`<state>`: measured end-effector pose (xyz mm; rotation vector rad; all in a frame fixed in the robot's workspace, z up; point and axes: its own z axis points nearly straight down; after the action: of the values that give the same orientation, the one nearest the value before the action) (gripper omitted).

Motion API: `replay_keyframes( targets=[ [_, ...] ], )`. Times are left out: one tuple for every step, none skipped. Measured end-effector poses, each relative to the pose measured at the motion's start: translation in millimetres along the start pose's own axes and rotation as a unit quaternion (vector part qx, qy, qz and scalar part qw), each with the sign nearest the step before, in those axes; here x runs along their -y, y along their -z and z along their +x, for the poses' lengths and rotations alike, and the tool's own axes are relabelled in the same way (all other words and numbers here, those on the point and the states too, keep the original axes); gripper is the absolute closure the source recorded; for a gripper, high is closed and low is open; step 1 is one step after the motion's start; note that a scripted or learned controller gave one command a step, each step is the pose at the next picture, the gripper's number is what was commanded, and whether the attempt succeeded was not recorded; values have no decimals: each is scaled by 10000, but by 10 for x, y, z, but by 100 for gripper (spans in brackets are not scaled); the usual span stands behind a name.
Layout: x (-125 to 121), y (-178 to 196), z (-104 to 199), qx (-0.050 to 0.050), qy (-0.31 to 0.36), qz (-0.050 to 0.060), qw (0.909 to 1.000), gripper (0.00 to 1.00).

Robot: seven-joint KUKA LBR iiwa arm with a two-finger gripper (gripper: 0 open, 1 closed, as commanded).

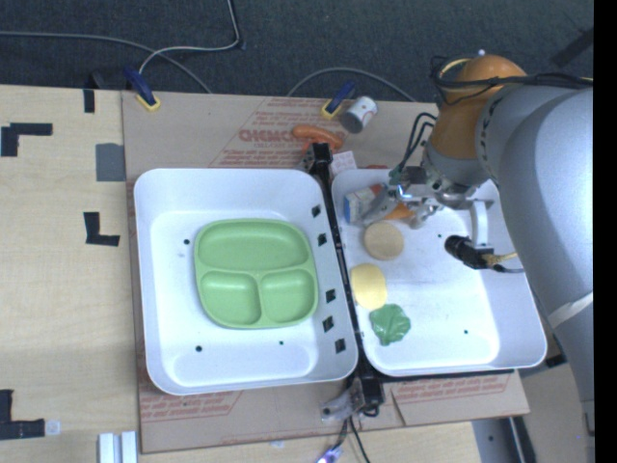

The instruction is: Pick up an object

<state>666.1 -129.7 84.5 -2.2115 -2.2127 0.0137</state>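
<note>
Hand [403,201] low in right bin [501,345], grip state unclear, round tan object [384,240] just beside.

We see smooth, faintly glossy white plastic bins [154,287]; matt green plastic divided tray [256,271] in left bin; matt printed cardboard [270,133] beneath; pale wood-look bench [58,297]; arm [540,191] in satin grey and orange shell.
</note>
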Motion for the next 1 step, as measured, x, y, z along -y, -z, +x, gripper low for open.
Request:
replay_keyframes(
  targets=[
    [3,1,18,19,-13,-7,10000,0]
  ],
)
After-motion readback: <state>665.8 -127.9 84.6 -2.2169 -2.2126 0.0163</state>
